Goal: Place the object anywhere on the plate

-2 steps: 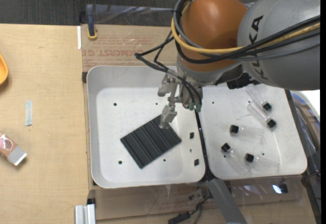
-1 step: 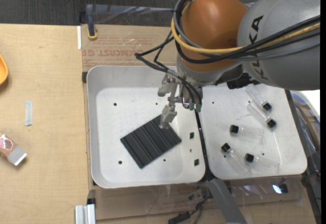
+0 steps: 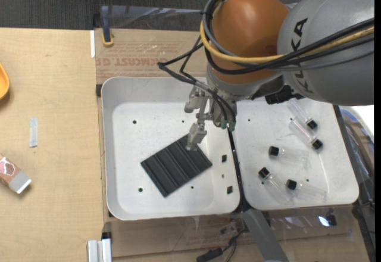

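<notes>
From my console I see the arm (image 3: 309, 46) reaching in from the right, its orange band bulging over the seam between the two white bins, and the hand (image 3: 197, 134) hanging down over the left bin (image 3: 119, 153). The hand sits just above the upper right corner of the plate (image 3: 176, 166), a dark ribbed rectangle lying flat and skewed on the bin floor. I cannot tell from this slant whether the hand is apart or together, and I see nothing gripped in it that I could name. The objects I take for the task's candidates, small clear vials with black caps (image 3: 303, 125), lie scattered in the right bin (image 3: 333, 183), well apart from the plate; two tiny dark bits near the left bin's right wall are too small to identify. The plate lying alone in the left bin gives a plain target, with the vials kept in the other bin as the supply. My judgement: the hand is lined up over the plate's edge as if for a release, but with no vial visible on the plate, I count the placement as not yet done.
</notes>
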Tool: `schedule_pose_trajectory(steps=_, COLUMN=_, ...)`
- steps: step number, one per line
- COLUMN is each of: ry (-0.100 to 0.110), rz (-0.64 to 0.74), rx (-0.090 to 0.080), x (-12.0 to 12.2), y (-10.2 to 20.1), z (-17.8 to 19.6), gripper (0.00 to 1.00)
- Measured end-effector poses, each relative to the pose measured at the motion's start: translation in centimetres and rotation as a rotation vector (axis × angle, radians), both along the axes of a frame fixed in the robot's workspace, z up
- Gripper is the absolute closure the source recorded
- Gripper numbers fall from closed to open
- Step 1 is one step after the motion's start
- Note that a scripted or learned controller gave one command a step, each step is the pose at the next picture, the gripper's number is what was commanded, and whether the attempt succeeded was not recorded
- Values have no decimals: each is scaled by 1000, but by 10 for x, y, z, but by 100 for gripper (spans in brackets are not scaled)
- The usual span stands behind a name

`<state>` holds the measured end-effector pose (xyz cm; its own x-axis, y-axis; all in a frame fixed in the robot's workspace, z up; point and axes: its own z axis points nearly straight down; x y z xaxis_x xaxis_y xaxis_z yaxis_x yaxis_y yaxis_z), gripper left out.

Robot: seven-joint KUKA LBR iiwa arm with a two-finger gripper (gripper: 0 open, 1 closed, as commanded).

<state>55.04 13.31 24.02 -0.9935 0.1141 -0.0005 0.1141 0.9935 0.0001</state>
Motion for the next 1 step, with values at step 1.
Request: schedule_pose_trajectory(steps=1, ry=0, rz=0, rx=0, x=0, y=0, z=0, gripper=0)
